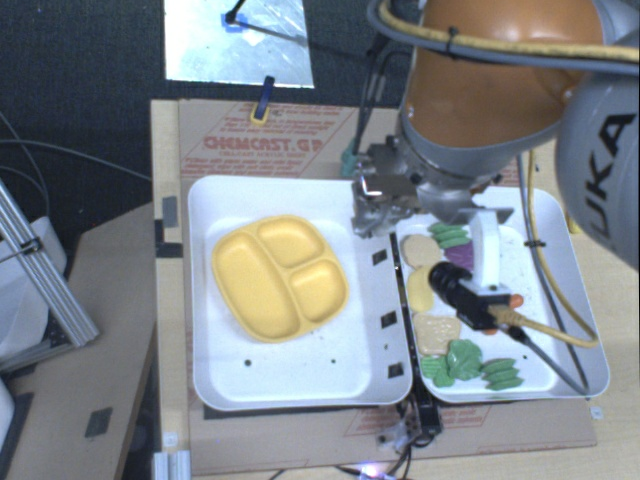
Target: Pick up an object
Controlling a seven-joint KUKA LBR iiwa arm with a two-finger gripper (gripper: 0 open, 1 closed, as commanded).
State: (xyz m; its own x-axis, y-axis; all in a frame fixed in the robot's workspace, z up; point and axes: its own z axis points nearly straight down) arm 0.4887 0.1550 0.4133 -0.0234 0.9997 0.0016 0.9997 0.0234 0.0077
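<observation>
My gripper [372, 208] hangs low over the upper right corner of the left bin [203, 348], close to the divide between the two bins. The right bin [585, 313] holds several toy foods: a green pod [450, 235], a purple piece [461, 256], a beige piece [419, 251], a yellow piece [419, 289], a tan cracker [434, 332], a green leafy piece [455, 360] and another green pod [500, 372]. Nothing is seen held by the gripper. The arm's big orange-banded body covers the right bin's far part.
A yellow divided plate [278, 276] lies in the left bin, left of the gripper. A small orange-red piece [512, 300] sits mid right bin. Beyond the bins are a cardboard sheet [260, 140] and a shiny foil square [238, 28].
</observation>
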